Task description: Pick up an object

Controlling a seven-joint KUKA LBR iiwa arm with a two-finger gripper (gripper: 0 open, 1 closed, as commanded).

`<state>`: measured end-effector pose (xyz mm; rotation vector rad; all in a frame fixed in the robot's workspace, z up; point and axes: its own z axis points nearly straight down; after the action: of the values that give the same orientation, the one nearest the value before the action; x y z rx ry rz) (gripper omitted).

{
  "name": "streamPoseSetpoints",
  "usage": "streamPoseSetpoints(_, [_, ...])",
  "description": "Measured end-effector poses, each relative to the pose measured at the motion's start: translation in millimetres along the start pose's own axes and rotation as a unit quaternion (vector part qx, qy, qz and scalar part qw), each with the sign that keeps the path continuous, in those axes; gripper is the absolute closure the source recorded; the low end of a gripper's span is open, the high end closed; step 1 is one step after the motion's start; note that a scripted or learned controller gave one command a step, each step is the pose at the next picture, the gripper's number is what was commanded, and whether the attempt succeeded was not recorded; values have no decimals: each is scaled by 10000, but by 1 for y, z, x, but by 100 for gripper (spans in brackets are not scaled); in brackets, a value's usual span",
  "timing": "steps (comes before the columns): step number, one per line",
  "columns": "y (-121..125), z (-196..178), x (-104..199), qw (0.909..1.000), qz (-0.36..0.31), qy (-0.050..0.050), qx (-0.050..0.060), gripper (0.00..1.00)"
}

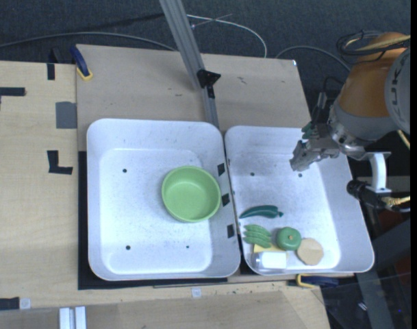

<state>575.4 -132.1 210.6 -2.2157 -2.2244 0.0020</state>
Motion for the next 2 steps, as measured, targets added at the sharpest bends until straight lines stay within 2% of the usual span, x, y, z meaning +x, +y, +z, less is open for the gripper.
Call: streamPoseSetpoints(2, [-41,3,108,10000,-15,8,11,100])
